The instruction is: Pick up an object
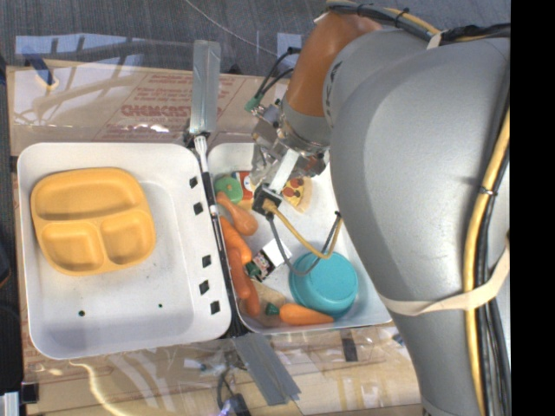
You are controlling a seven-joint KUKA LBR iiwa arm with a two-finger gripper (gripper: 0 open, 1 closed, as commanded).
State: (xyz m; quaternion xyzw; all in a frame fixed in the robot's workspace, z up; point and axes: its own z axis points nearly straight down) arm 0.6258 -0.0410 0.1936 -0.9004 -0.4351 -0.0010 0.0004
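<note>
— Gripper (263,263) first: it hangs low in the right bin (368,315), its tip just above the carrots (238,254) along that bin's left wall. Whether it is clamped on anything I cannot tell; the tip is too small and cluttered.

— What do the objects look like?

— Several orange carrots, long and tapered, one (303,315) lying along the near edge. Just beside the tip sits a teal bowl (326,285), round and turned at a tilt. Farther back lie a green piece (227,187) and a pizza slice toy (297,192).

— And the arm (416,172)?

— Bulky grey, orange band (316,55) above the wrist, reaching in from the right and bent steeply down over the right bin.

— The left bin (113,319)?

— It holds a yellow divided tray (92,217), well apart from the tool.
</note>
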